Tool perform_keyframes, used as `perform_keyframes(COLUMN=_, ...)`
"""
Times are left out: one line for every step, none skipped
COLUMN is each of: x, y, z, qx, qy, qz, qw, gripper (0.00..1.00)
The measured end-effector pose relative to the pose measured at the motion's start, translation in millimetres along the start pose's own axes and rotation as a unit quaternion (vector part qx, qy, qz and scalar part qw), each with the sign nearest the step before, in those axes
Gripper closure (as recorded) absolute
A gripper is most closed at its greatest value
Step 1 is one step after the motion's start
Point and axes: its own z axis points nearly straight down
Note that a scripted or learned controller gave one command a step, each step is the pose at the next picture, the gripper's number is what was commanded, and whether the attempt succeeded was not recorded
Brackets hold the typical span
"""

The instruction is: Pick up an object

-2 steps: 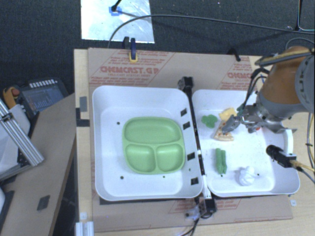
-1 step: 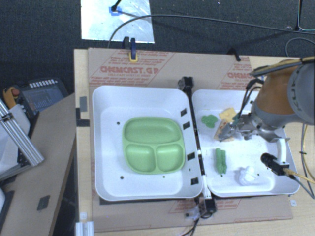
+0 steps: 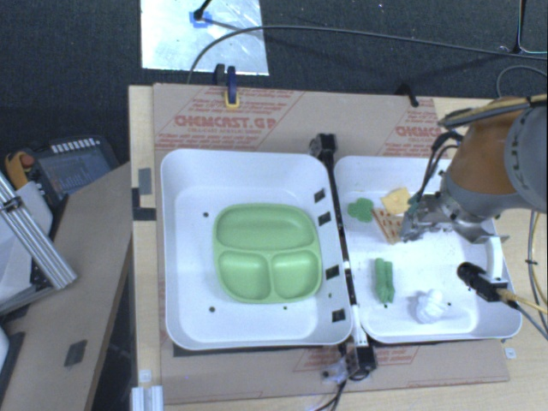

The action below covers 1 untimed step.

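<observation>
Reaching in from the right, the arm (image 3: 492, 157) hung over the right bin (image 3: 488, 319), its gripper (image 3: 413, 223) low at the waffle-like piece (image 3: 390, 226); whether it gripped could not be told. A green divided tray (image 3: 267, 252) lay in the left bin (image 3: 184, 229). Smaller things shared the right bin: a green pod (image 3: 384, 280), a white lump (image 3: 430, 306), a yellow piece (image 3: 396, 200), a small green leafy item (image 3: 360, 209).
</observation>
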Motion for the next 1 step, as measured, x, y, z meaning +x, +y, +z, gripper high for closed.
perform_keyframes(x=7.9, y=-4.8, z=-55.5, qx=-0.001, qy=0.0, qz=-0.001, qw=1.0, gripper=1.0)
